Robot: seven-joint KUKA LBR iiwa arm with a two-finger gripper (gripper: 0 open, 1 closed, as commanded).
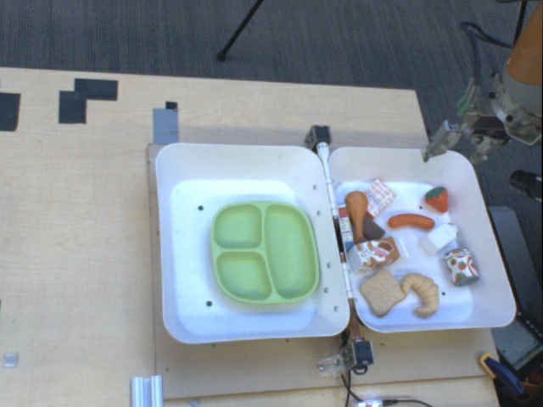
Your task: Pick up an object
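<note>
The right bin (488,227) holds several toy foods: a chicken drumstick (356,211), a red-and-white packet (381,195), a strawberry (437,198), a sausage (411,221), a white block (439,239), a small can (460,266), a croissant (422,293) and a slice of toast (383,292). My gripper (463,145) hangs over the far right corner of this bin, above its rim and behind the strawberry. It is open, with nothing between its fingers.
A green three-part plate (265,253) lies in the left bin (182,227). A central hinge bar (335,227) separates the bins. Cables and a dark tripod leg (250,19) lie on the floor beyond the bench.
</note>
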